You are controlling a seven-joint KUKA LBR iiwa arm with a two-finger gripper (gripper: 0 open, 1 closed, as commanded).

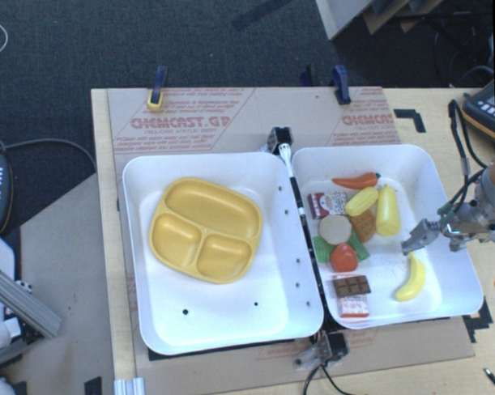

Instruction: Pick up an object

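**Banana lies loose in the right bin, pincer just above it**

Banana (pixel 411 279), small and yellow, lies flat on the floor of the right bin (pixel 458 295), toward the lower right of the frame, with nothing touching it. You can see the pincer (pixel 414 242) reaching in from the right edge of the frame, just above the banana's upper end. One grey finger points left over the bin floor; you cannot tell from this angle whether the pincer is spread or pressed together, and nothing shows between its tips.

Left of the pincer, a cluster of toy food fills the middle of the same bin. A red chili pepper (pixel 355 181) lies at the top. Below it a yellow lemon (pixel 361 202) and a yellow corn cob (pixel 386 210) sit side by side, the cob upright in the frame. A red and white packet (pixel 326 204) is at the cluster's left, with a pale round disc (pixel 335 229) just below it. A red tomato (pixel 344 257) rests against green leaves (pixel 323 249). Lower still, a brown chocolate bar (pixel 351 286) lies above a small white and red packet (pixel 354 307).

The left bin (pixel 154 317) holds a yellow divided plate (pixel 205 229), slightly tilted in the frame. Both bins sit on a brown board-covered surface (pixel 228 112).
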